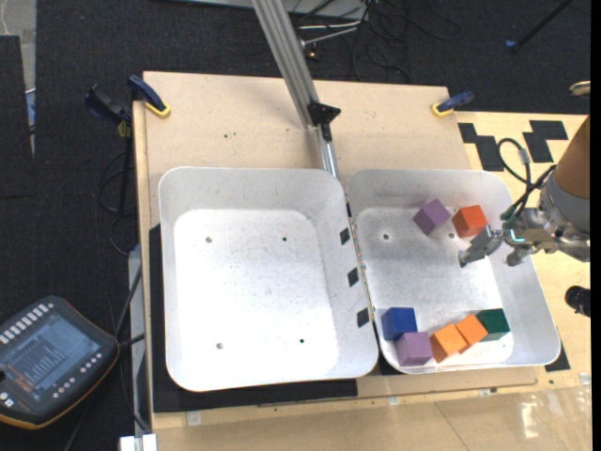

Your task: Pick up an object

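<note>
pincer (486, 246) low in right bin (526, 294), finger state cannot tell. orange cube (470, 220) just beside at 11 o'clock, purple cube (432, 216) touching it. risk: a descent nudges the cubes apart instead of gripping one.

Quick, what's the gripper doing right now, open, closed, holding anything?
Gripper: cannot be told; it sits over the right bin, just below the orange cube, with nothing visibly between it.
</note>
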Robot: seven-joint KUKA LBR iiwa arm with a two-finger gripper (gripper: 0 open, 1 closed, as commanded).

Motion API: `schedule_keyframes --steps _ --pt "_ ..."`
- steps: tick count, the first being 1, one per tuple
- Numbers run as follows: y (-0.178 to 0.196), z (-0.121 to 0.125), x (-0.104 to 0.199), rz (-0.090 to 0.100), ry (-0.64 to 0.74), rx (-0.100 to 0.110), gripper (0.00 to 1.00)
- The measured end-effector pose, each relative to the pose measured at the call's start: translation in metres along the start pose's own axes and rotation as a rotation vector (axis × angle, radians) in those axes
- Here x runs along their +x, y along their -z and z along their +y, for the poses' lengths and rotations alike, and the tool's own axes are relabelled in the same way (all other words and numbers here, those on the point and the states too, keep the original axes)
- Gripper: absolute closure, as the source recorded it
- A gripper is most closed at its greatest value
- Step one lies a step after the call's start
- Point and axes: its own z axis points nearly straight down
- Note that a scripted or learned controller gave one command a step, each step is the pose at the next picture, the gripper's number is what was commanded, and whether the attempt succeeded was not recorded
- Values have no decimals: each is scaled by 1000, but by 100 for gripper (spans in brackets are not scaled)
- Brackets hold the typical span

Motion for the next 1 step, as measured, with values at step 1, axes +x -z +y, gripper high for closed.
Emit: schedule_keyframes --steps 1 --pt "2 1 0 -1 0 -3 0"
